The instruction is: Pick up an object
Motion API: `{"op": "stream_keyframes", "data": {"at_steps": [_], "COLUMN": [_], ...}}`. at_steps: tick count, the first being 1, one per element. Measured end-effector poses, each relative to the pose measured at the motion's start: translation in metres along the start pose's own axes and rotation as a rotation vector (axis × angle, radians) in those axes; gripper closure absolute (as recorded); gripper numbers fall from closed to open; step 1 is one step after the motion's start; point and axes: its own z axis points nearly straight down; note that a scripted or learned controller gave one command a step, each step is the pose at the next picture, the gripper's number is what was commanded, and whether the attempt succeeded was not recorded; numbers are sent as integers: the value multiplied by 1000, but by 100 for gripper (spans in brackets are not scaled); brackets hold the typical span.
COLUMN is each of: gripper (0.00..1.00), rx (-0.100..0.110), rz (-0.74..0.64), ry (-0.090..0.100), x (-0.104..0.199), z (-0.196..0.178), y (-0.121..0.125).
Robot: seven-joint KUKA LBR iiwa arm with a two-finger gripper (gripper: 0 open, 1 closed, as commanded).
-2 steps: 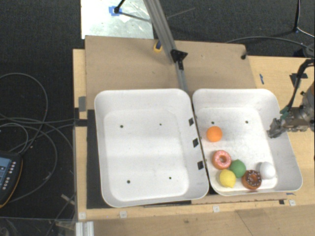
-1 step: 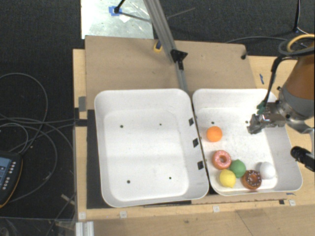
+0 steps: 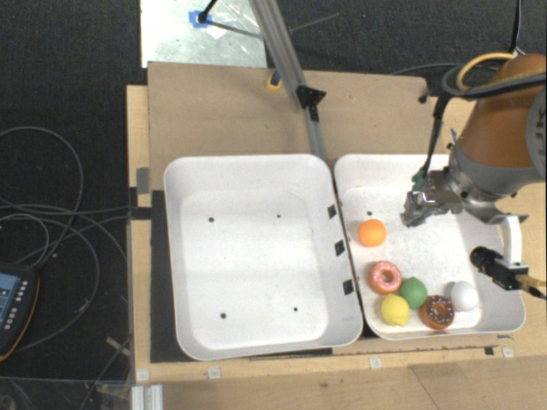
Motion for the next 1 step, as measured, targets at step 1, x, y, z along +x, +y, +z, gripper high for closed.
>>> {"op": "stream_keyframes", "data": {"at_steps": [1], "gripper": [100], "rx": [-2], "rz": [-1], "ry": [1], "x": [45], "z": [-10], "y": [26]}}
